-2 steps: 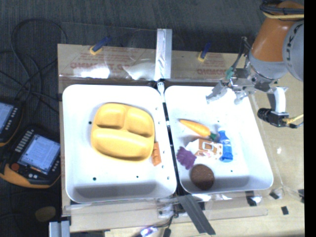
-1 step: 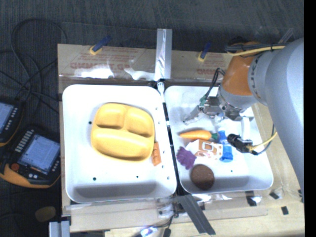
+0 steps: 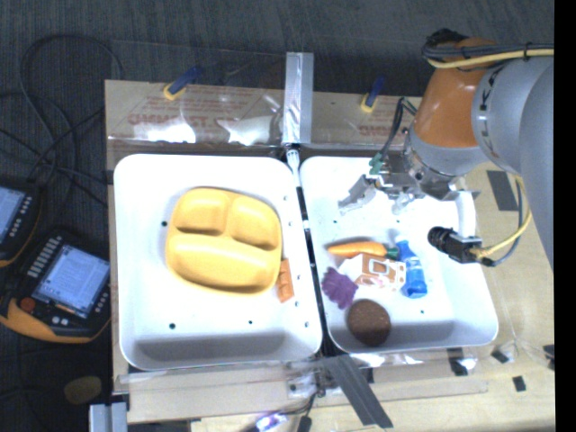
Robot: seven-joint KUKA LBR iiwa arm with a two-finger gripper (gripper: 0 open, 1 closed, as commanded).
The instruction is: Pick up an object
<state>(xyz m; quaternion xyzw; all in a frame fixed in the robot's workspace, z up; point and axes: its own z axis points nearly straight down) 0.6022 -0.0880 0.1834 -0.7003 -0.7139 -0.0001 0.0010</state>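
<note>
My gripper (image 3: 376,199) hangs over the back half of the right bin (image 3: 477,318). It is open, and only bare white floor shows between its fingers. In front of it lie an orange carrot (image 3: 358,247), a blue bottle (image 3: 412,274), an orange-and-white packet (image 3: 378,271), a purple toy (image 3: 338,286) and a brown round disc (image 3: 369,321). The carrot lies closest, a short way below the fingertips and not touching them.
A big yellow divided tray (image 3: 225,239) lies upside down in the left bin (image 3: 144,331). A small orange piece (image 3: 285,283) sits against that bin's right wall. The grey arm with its orange band (image 3: 450,106) and a black cable (image 3: 454,244) cross the right bin's right side.
</note>
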